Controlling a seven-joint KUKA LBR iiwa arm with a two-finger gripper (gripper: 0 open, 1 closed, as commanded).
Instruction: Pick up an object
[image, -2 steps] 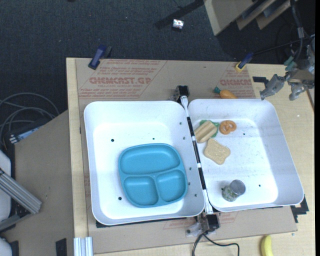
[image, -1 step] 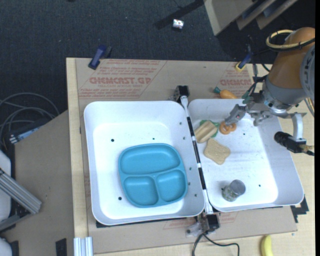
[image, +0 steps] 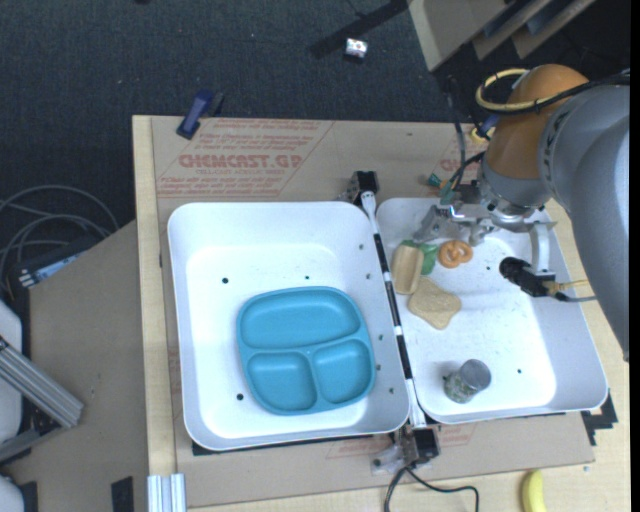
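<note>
The arm (image: 560, 120) reaches into the right bin (image: 560, 360) at its far end. The jaws (image: 450, 228) hang low over the bin floor; whether they are apart or together cannot be told. An orange ring-shaped object (image: 455, 254) lies just below them. Two tan pieces (image: 420, 290) lie nearby, toward the left bin (image: 200, 260), which holds a blue divided plate (image: 303, 347).

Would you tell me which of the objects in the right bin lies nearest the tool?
The small orange piece, just below the tool; the tan pieces and the grey can lie farther down the right bin.
</note>
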